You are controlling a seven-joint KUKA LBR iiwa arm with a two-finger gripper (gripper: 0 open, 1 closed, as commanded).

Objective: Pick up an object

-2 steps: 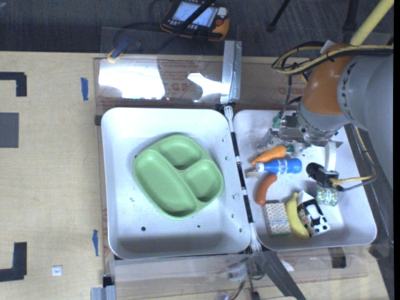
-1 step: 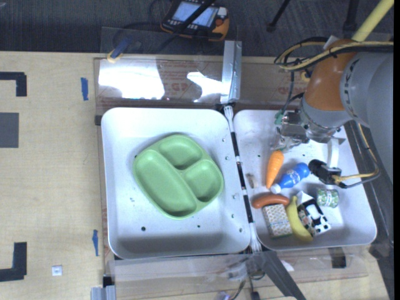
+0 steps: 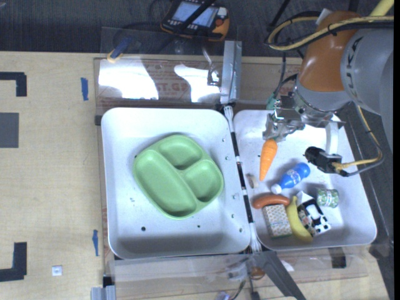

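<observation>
An orange toy carrot point(image 3: 267, 160) lies in the right bin point(image 3: 356, 186), pointing toward the front, with its thick end toward the back. My gripper point(image 3: 277, 129) hangs just behind and above that thick end, close to it or touching it. The carrot still rests on the bin floor. A blue bottle point(image 3: 294, 176) lies just right of the carrot.
A red sausage point(image 3: 270, 200), a tan block point(image 3: 277, 220), a banana point(image 3: 295, 222), a black-and-white toy point(image 3: 314, 218) and a green can point(image 3: 327, 198) crowd the right bin's front. A black part point(image 3: 321, 157) on a yellow cable hangs beside the gripper. A green divided plate point(image 3: 179, 175) lies in the left bin point(image 3: 119, 167).
</observation>
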